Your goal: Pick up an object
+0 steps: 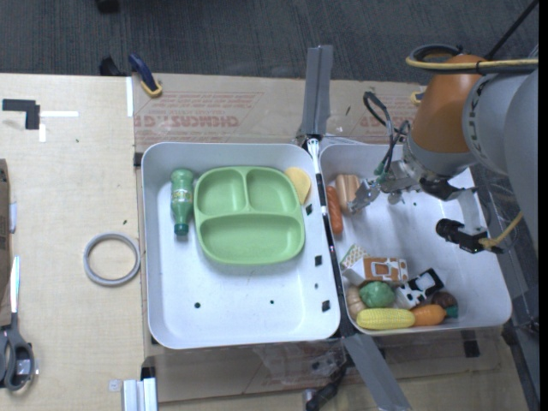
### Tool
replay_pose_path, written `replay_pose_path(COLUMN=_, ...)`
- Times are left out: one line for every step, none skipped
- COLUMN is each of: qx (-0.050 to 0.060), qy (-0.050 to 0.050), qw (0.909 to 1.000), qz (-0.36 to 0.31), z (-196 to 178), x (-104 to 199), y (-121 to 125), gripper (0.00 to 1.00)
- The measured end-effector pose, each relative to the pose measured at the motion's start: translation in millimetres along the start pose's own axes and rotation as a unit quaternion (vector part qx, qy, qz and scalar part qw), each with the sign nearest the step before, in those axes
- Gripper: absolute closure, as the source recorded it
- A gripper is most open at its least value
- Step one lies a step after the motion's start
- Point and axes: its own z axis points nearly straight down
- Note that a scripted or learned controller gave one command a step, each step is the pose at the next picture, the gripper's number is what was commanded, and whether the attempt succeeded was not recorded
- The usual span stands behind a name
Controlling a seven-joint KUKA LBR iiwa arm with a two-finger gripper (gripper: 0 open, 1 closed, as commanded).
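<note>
My gripper (366, 195) hangs low over the upper left part of the right bin (411, 229), on the grey arm with the orange band (445, 101). Just left of it lie a tan bun-like piece (344, 184) and an orange sausage-like piece (334, 212) against the bin's left wall. Whether the gripper touches either of them I cannot tell. At the bin's near edge sits a cluster of toy food: a white and orange box (385, 270), a green ball (375, 294), a yellow corn cob (385, 318) and a black and white figure (421, 288).
The left bin (240, 306) holds a green divided plate (250, 215), a green bottle (181, 199) and a yellow piece (299, 181). On the bench to the left lie a grey tape ring (112, 258) and scissors (17, 354). A metal bar (317, 92) runs between the bins.
</note>
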Motion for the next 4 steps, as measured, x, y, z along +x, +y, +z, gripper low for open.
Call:
replay_pose_path(qx=0.000, qy=0.000, qw=0.9998, qz=-0.018, z=-26, x=-11, y=36, gripper=0.00)
replay_pose_path(qx=0.000, qy=0.000, qw=0.9980, qz=-0.064, z=-91, x=60, y=52, gripper=0.00)
replay_pose_path(qx=0.000, qy=-0.001, qw=0.9955, qz=-0.095, z=-91, x=10, y=41, gripper=0.00)
replay_pose_path(qx=0.001, qy=0.000, qw=0.9970, qz=-0.077, z=-83, x=-17, y=-28, gripper=0.00)
